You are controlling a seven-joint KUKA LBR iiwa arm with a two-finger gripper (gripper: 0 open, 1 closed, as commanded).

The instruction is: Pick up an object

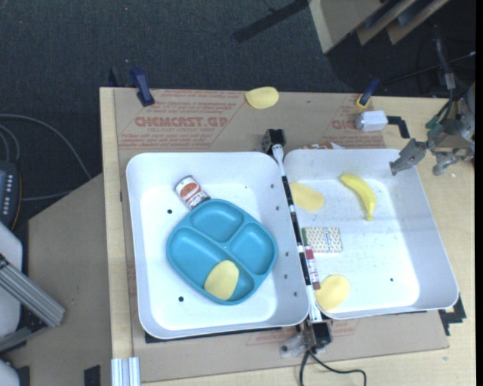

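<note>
Bench with two white bins (423,226). Gripper (423,154) parked at two o'clock, fingers spread, gripping nothing. Banana (361,194) at right bin's twelve o'clock. Could roll aside if pinched off-centre.

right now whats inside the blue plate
One yellow round piece lies in the near compartment of the blue plate; the other compartments look bare. Anything beneath the piece is covered.

Dark grey carpet floor (113,38) surrounds a pale wooden bench (189,113). Black cables (45,136) trail at the left; a beige furniture piece (362,19) sits at the top.
</note>
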